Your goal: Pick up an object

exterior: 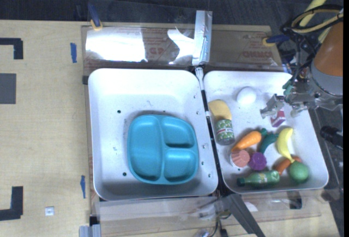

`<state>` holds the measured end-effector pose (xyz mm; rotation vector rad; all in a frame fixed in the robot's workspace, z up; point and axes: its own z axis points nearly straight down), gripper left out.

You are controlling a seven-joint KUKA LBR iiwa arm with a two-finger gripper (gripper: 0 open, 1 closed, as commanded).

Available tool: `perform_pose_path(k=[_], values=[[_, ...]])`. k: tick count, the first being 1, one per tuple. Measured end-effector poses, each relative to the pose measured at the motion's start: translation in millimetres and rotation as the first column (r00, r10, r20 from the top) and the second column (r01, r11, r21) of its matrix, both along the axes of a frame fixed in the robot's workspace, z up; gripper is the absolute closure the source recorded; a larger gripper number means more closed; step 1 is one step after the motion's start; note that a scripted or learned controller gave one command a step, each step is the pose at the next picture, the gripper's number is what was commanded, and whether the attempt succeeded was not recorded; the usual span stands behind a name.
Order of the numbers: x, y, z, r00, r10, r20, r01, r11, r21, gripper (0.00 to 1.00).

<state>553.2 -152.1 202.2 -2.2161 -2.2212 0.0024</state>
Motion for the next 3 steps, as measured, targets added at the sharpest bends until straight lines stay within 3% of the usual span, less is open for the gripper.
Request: perform_pose_path(k=[1,2,3], values=[[-16,29,-115,0.999,0.03,0.011,-0.03,1.0,-0.002,0.0],[-14,28,-106,0.999,0.029,0.015,-0.029,1.0,-0.004,1.0],[40,90,17,0.974,-0.227,0.004,0.227,0.974,-0.002,1.0]])
